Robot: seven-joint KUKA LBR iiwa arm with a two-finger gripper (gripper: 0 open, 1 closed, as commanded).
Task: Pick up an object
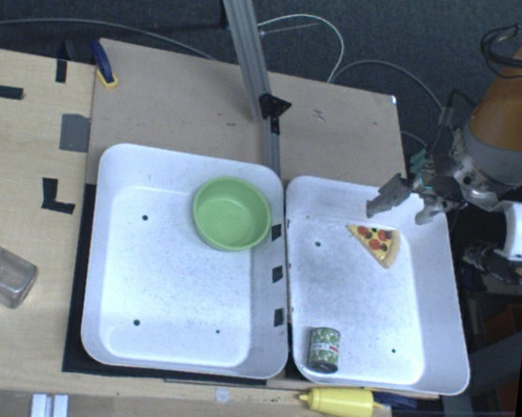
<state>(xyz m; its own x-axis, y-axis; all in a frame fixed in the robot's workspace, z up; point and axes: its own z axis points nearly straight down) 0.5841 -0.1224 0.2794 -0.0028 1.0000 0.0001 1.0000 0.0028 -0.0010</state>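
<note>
End effector (405,203) open, empty — just above pizza slice (376,242)

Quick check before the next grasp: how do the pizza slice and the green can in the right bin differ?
The pizza slice is flat, triangular, yellow and red; the green can is round and taller. The pizza slice lies near the bin's far edge, just below the tool; the green can sits at the near edge. Both rest in the right bin.
</note>
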